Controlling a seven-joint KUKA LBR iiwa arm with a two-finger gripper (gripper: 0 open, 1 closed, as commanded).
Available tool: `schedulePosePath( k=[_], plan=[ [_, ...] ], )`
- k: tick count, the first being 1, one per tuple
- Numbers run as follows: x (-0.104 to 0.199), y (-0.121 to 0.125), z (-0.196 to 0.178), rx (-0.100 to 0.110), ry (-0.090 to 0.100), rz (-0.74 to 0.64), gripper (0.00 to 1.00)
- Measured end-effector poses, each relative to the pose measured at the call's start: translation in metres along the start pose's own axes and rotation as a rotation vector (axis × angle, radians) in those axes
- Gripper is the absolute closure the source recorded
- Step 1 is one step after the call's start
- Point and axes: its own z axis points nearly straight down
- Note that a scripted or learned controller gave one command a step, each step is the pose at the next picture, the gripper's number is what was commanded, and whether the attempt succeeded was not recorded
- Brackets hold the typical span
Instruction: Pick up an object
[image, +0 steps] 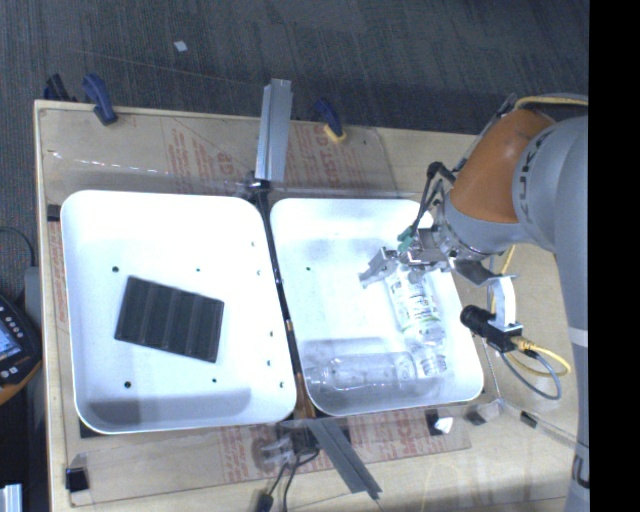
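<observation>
Two shallow white bins sit side by side on the bench (150, 150), and the task's things lie in the right bin (330, 230). One clear plastic bottle (415, 305) lies on its side near that bin's right wall, running from about the middle of the wall toward the near right corner; it is see-through, with a pale label bearing small dark print around its body, and its upper end sits just under the gripper. A second clear bottle (360, 368) lies flat along the near edge of the same bin, almost colourless against the white floor, so that mostly its glints and faint outline show; its right end comes close to the lower end of the first bottle, though whether they touch is too hard to tell. The gripper (392, 262) hangs low over the right bin, toward the right wall and roughly midway between far and near edges, its grey metal parts right at the top end of the labelled bottle. Its fingers are too small and cluttered against the bottle to judge, so I cannot tell whether they are apart, together or clamped on anything. The arm (520, 180) enters from the bench's right edge, its orange band above the wrist. In the left bin (90, 230) a dark ribbed rectangular pad (169, 318) lies flat, slightly skewed, toward the left near part of the floor.
</observation>
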Motion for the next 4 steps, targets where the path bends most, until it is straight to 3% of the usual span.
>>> schedulePosePath(
  k=[2,3,4],
  plan=[
    [0.0000,0.0000,0.0000,0.000,0.000,0.000,0.00],
    [0.0004,0.0008,-0.0099,0.000,0.000,-0.003,1.00],
    [0.0004,0.0008,-0.0099,0.000,0.000,-0.003,0.00]
  ],
)
